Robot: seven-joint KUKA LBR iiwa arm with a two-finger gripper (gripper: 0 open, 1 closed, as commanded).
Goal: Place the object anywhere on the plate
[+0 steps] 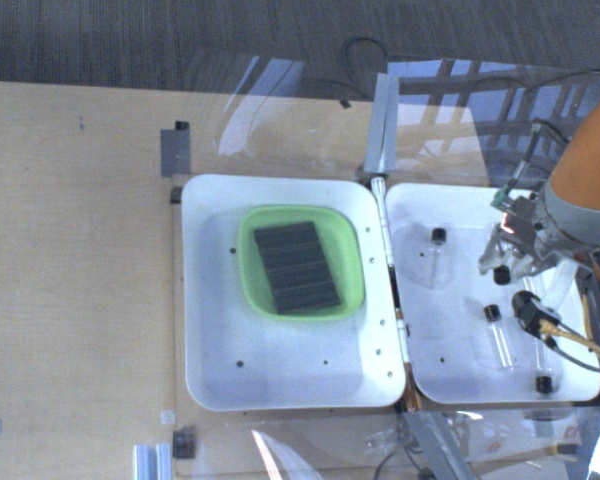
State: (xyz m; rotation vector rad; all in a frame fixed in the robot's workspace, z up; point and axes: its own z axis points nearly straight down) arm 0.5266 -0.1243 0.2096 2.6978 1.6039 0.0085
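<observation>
A square green plate [353, 268] sits in the left bin [280, 378]. On its middle lies a dark grey ridged rectangular block [297, 266], flat and a little askew. My gripper [502, 260] hangs over the right bin [450, 368], near that bin's right side and far from the plate. Nothing can be seen held in it. The orange band of the arm [590, 173] rises behind it at the right edge.
Several clear vials with black caps lie in the right bin: one [437, 253] at its left, one [497, 336] under the gripper, one [542, 376] near the front right corner. A black-and-yellow cable [545, 323] trails from the wrist. The bins' shared rim [388, 268] runs between them.
</observation>
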